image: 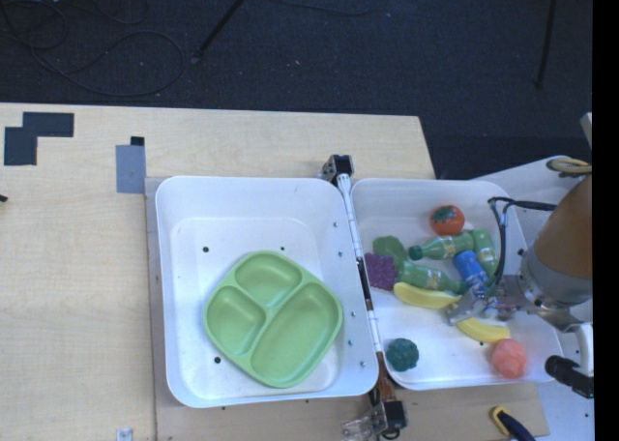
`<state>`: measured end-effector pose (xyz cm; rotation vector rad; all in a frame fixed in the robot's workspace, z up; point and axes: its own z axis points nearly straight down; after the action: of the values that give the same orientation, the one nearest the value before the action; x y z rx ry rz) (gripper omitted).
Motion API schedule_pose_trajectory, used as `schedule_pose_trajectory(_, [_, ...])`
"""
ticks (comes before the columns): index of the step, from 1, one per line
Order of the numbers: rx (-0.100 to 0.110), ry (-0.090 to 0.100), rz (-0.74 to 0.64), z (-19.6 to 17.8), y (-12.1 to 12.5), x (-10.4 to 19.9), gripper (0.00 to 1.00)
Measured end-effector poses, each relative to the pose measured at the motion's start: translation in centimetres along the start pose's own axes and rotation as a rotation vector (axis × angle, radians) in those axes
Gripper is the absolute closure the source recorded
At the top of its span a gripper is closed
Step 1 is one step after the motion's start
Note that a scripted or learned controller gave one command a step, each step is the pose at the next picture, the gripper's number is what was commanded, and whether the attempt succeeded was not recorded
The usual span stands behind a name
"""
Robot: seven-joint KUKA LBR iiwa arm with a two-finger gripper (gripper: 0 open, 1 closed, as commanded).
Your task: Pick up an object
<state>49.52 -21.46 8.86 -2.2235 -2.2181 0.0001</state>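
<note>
Pale wood bench (77,284) under even light; dark blue carpet floor (387,43) beyond, black cables (227,4) trailing across it.

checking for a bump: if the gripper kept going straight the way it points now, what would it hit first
The gripper points leftward into the right bin, so it would probably meet the yellow banana first, then the purple grapes. Depth is hard to judge from above.
</note>
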Motion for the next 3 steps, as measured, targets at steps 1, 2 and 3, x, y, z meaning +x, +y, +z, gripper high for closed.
schedule_pose_trajectory(1, [0.001,0.005,0.003,-1.0,0.1,0.1,1.00])
schedule_pose_trajectory(2, [0.001,0.004,0.003,-1.0,0.0,0.1,0.00])
schedule_pose_trajectory(3, [-0.001,0.001,-0.002,0.0,-1.9,0.2,0.00])
